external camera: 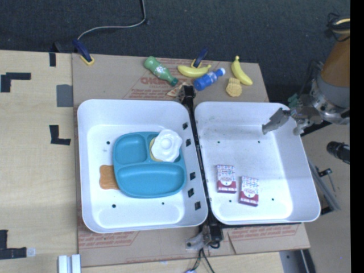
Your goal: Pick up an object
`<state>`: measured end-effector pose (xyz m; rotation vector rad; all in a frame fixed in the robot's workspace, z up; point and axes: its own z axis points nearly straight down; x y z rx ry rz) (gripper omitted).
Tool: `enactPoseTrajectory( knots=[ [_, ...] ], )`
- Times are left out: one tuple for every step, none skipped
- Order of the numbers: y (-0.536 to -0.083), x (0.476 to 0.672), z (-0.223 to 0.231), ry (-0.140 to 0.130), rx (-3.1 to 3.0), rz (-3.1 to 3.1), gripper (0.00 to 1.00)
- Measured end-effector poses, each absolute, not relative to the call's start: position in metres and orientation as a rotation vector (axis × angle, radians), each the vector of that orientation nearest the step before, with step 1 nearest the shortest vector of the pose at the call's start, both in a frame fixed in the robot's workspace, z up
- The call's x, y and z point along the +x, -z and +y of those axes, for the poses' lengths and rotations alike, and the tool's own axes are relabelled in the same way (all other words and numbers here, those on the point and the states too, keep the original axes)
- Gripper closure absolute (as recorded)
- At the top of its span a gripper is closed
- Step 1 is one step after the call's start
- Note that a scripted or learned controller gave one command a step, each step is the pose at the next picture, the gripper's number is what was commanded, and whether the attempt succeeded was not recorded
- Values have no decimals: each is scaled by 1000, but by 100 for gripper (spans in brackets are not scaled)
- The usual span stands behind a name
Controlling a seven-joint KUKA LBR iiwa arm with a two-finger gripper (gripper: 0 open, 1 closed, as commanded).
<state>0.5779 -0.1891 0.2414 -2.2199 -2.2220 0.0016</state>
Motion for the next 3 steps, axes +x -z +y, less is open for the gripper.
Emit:
enactPoseTrajectory(
  knots=[
    [-161, 550, -128, -2, -2216, -2221, 0],
    [-117, 508, -93, -3, -2217, -2219, 0],
    [-185, 575, -43, 4, -2218, -2226, 0]
  ],
)
